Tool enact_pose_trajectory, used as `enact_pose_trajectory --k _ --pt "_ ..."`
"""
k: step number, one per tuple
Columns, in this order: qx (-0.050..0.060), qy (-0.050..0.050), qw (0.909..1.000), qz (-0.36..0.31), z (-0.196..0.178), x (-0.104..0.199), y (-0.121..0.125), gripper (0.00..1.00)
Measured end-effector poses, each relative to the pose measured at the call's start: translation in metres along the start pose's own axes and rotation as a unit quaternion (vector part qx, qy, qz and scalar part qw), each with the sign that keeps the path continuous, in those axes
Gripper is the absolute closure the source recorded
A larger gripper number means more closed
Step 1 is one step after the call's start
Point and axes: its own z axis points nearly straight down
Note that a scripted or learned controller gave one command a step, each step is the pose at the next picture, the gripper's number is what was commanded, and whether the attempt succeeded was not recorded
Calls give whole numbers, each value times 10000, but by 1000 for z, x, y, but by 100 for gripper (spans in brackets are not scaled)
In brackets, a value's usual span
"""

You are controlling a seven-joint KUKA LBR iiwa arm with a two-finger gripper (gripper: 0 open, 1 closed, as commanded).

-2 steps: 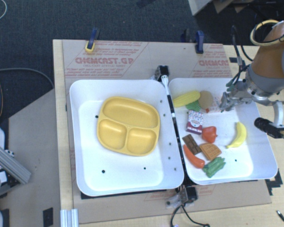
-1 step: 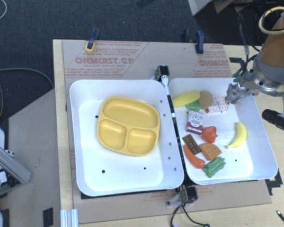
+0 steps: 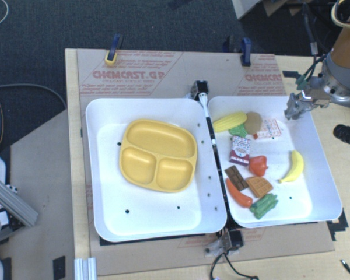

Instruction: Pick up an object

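Observation:
The right bin [image 3: 315, 156] holds several toy foods: a corn cob [image 3: 229, 121], a brown round piece [image 3: 254, 122], a small white packet [image 3: 271, 128], a red and white packet [image 3: 241, 149], a red pepper [image 3: 258, 165], a banana [image 3: 294, 166], a chocolate bar [image 3: 237, 178], a waffle [image 3: 259, 186], a carrot [image 3: 239, 193] and a green vegetable [image 3: 263, 205]. My gripper [image 3: 296, 107] hangs over the bin's far right corner, above and right of the white packet. Nothing shows between its fingers.
A yellow divided plate [image 3: 158, 155] lies in the left bin [image 3: 105, 203]. Blue clamps [image 3: 245, 52] and a yellow-tipped clamp [image 3: 112, 52] hold the cardboard base at the far edge. A black clip [image 3: 200, 88] sits where the bins meet.

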Motion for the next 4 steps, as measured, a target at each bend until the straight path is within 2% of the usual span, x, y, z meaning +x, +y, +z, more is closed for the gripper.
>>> enact_pose_trajectory --k 1,2,3,4 --pt "46 32 10000 -27 6 63 1 100" --pt "55 32 10000 -28 9 123 -10 100" --pt "24 29 10000 -33 -1 187 -5 100" --pt "30 13 10000 -5 5 196 1 100"
